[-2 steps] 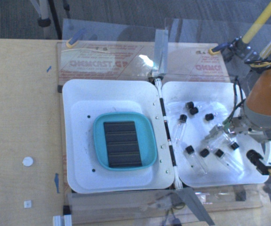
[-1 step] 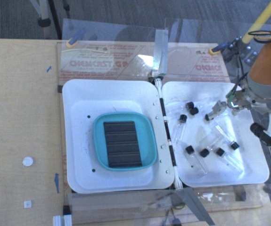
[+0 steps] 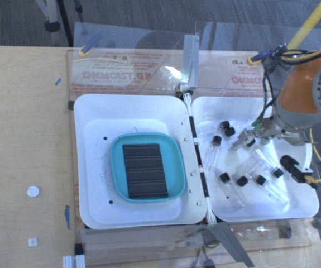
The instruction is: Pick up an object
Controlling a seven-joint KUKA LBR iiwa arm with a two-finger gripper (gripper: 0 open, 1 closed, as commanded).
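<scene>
Several clear black-capped vials (image 3: 259,169) in right bin (image 3: 305,202), just below fingers (image 3: 248,140), grip state unclear

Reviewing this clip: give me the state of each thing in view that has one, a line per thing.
Arm: reaching over the right bin, wrist low.
Gripper: down among the vials; finger state unclear.
Clear vials with black caps: lying scattered in the right bin.
Teal tray: flat in the left bin, upright, dark ribbed insert inside.
</scene>
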